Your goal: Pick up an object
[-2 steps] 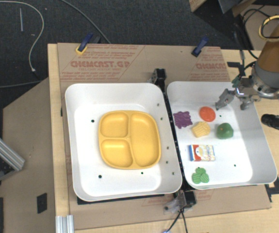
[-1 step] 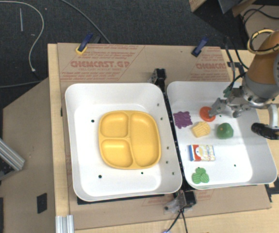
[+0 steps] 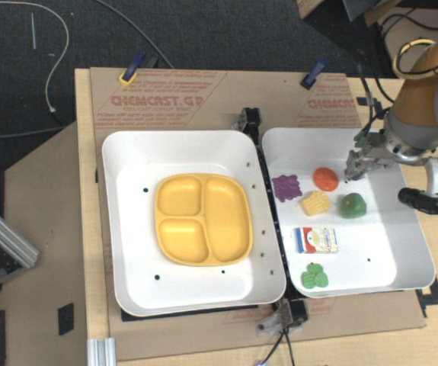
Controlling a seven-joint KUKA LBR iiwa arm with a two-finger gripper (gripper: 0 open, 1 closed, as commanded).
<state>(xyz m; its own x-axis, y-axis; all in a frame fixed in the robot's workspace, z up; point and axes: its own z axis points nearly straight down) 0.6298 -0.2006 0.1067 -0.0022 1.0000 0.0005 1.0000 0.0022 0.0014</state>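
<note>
Single fixed camera mounted above the desk (image 3: 203,97), looking down at a slant; both white bins (image 3: 127,158) fully framed at moderate distance; arm (image 3: 424,97) entering from the right.

Light was even and fairly bright, falling from overhead, and the two white bins (image 3: 119,204) came out nearly washed, with soft glare on their floors. Shadows were short and faint. The yellow tray (image 3: 203,219) carried a dull sheen. Focus was slightly soft throughout, with grain over the dark floor (image 3: 20,67).
</note>
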